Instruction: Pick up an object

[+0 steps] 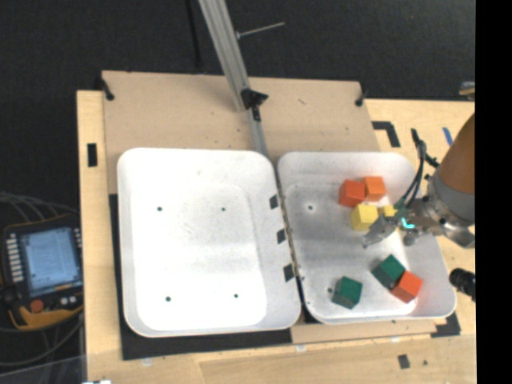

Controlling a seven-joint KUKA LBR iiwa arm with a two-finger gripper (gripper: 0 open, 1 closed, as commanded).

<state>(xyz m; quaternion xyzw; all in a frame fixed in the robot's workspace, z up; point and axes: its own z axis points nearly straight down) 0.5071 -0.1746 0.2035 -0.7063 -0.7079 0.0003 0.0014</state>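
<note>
The right bin [320,294] holds several blocks. Two orange blocks [362,191] sit side by side near its back, with a yellow block [365,216] just in front of them. A green block [347,291] lies at the front, and another green block [390,270] touches an orange block [407,286] at the front right. My gripper [390,226] reaches in from the right and hangs low beside the yellow block, its fingers pointing left. Whether anything is between them is unclear.
The left bin [144,214] stands beside the right one on the wooden bench. A metal pole [228,46] slants up from between the bins at the back. A handheld pendant [44,262] lies off the bench at the left.
</note>
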